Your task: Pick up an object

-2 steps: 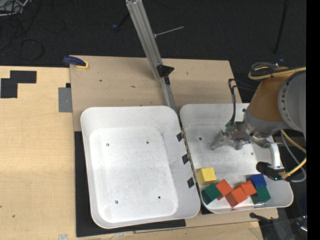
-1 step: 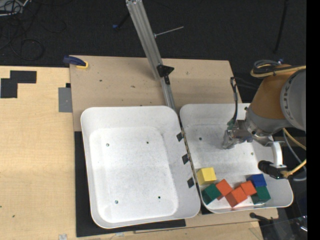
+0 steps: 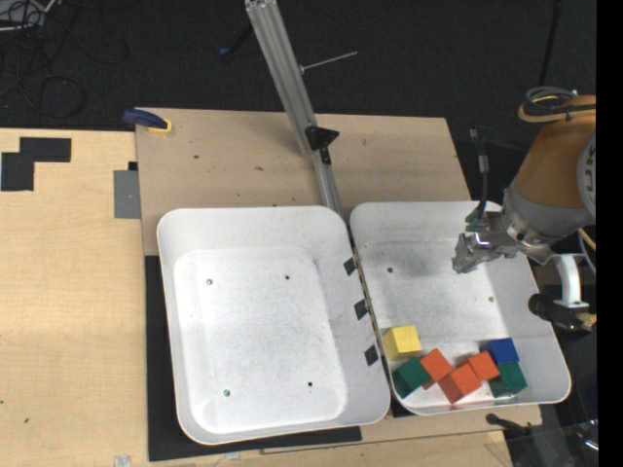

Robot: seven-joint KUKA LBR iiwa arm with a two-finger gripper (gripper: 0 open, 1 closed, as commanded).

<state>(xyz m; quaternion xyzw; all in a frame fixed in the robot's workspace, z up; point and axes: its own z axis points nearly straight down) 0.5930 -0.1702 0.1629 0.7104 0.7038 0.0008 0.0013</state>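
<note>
On the left we see the left bin (image 3: pixel 195 236), its floor bare white. In the right bin (image 3: pixel 419 261), near the front wall, we find a cluster of blocks: a yellow block (image 3: pixel 402 341), a green block (image 3: pixel 411 375), two orange blocks (image 3: pixel 458 376), a blue block (image 3: pixel 502 351) and a dark green block (image 3: pixel 508 381). Farther right, our gripper (image 3: pixel 471 257) hangs above the bin's rear part, well apart from the blocks; we cannot tell how it is set.

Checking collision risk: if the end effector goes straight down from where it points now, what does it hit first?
Likely bare floor of the right bin. The end effector points down over its far half; the blocks sit at the near edge, off that line. Height is unclear.
</note>
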